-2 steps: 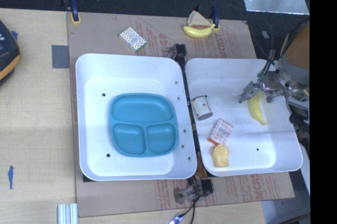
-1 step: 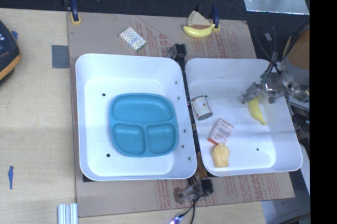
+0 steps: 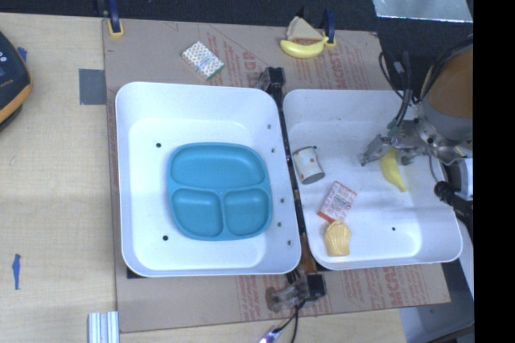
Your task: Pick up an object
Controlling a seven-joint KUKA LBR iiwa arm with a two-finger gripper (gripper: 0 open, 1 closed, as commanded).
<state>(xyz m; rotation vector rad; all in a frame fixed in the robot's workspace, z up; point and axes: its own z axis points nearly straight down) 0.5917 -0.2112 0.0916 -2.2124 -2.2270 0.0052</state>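
Two white bins are sitting side by side on the bench; in the right bin [image 3: 418,241] my gripper [image 3: 388,154] is hovering, fingers spread wide, nothing between them. Just beside them is lying a yellow banana [image 3: 393,172], long axis slanting toward the bin's front-right.
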